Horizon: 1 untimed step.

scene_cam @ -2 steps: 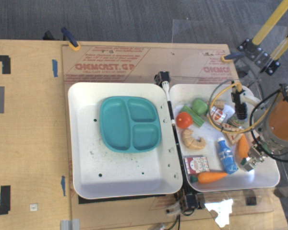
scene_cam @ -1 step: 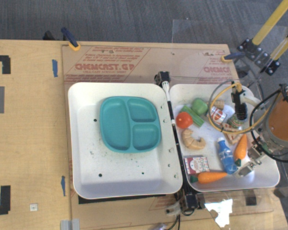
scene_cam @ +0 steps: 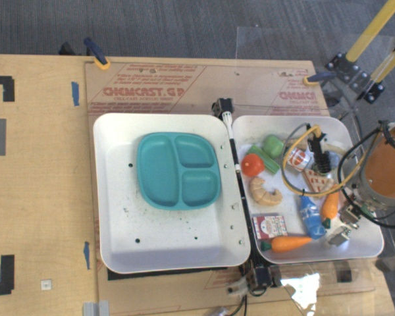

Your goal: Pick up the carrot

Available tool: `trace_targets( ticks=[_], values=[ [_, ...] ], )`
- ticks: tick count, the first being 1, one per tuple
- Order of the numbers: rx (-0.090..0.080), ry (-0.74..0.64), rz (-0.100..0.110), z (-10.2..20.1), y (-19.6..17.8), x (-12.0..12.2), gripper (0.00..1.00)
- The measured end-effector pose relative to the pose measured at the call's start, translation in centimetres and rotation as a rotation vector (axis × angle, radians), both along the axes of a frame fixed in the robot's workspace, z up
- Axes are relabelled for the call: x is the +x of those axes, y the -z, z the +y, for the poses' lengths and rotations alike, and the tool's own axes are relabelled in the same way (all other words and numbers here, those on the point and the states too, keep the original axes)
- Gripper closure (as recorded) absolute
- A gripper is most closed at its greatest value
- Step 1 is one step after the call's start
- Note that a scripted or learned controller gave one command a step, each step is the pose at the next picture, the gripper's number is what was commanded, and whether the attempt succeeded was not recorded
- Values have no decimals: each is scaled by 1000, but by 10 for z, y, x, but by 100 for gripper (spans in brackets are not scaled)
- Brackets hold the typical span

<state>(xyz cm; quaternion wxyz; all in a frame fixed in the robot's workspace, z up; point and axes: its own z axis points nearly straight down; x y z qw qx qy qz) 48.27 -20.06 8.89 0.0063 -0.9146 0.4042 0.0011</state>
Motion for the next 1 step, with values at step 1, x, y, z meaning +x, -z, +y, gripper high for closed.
trace_targets(
  ticks=[1],
  values=[
    [8, 116, 2, -2, -1, 63, 0]
  ],
)
